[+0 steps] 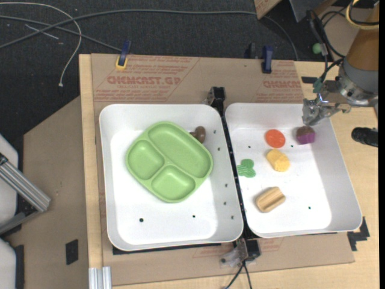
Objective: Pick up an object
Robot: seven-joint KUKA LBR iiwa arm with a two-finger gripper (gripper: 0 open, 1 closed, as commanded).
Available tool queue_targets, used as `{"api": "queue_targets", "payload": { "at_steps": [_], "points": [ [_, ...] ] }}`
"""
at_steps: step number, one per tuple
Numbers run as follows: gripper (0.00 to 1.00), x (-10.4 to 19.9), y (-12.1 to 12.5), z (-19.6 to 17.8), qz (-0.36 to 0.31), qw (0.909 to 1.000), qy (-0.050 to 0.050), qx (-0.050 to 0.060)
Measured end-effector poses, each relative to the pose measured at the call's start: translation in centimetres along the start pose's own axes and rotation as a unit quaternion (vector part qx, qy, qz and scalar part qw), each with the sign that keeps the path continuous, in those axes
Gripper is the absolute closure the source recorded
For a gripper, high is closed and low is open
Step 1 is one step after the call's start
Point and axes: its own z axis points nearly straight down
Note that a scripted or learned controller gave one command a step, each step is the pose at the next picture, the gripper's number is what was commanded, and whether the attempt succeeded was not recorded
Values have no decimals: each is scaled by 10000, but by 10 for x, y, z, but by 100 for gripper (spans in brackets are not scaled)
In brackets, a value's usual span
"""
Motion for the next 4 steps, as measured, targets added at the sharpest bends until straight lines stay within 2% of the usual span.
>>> {"api": "queue_targets", "payload": {
  "at_steps": [1,2,3,4],
  "points": [
    [0,0,3,-7,-12,10000,-13,-61],
    [0,1,4,56,-12,10000,-4,-26],
    [0,7,-5,109,-12,10000,-1,-25],
    [0,8,-5,126,-14,10000,-7,-42]
  ]
}}
